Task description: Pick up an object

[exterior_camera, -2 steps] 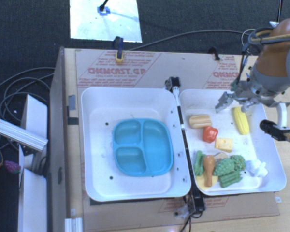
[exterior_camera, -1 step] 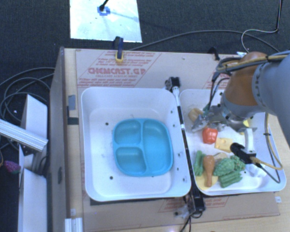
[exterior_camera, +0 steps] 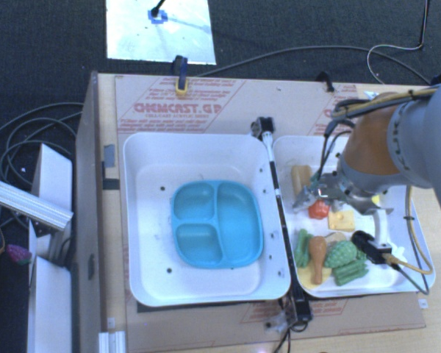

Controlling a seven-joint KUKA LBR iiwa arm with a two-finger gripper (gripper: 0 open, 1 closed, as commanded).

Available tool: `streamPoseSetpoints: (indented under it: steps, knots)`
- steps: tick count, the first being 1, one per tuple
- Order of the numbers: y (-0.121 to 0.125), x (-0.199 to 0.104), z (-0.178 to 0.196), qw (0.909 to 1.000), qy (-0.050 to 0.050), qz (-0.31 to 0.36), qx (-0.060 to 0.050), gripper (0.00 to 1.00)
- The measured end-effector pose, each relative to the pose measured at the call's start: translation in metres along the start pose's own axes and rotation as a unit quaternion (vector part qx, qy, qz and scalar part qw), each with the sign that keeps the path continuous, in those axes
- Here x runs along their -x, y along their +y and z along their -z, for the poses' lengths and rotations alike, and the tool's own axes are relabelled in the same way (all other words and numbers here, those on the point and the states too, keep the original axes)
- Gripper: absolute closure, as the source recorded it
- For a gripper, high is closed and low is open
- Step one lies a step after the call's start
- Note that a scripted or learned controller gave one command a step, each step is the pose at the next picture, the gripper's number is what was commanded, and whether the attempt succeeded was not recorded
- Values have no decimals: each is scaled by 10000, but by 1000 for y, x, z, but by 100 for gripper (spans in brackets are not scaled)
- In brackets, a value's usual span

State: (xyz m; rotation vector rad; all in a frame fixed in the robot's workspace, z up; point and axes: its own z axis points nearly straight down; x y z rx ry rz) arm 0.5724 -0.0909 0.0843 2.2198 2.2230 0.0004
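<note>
Green toy vegetables (exterior_camera: 345,262) lie nearest us at the front edge of the right bin (exterior_camera: 419,252), beside a drumstick-shaped piece (exterior_camera: 317,254) and a green pod (exterior_camera: 303,247). Just behind them we see a yellow block (exterior_camera: 342,220) touching a red piece (exterior_camera: 319,209), with a tan cylinder (exterior_camera: 300,176) farther back. Our pincer (exterior_camera: 314,195) hangs over the red piece; we cannot tell how it stands. Across the divider, a blue divided plate (exterior_camera: 217,223) sits mid left bin (exterior_camera: 151,197) on the table (exterior_camera: 228,98)
</note>
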Motion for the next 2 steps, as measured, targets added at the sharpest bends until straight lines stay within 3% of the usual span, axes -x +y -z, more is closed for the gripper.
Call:
streamPoseSetpoints:
  steps: [1, 2]
  knots:
    - [1, 0, 11, 10000, -2, 3, 17, 100]
    - [-30, -72, 101, 10000, 4, 12, 14, 100]
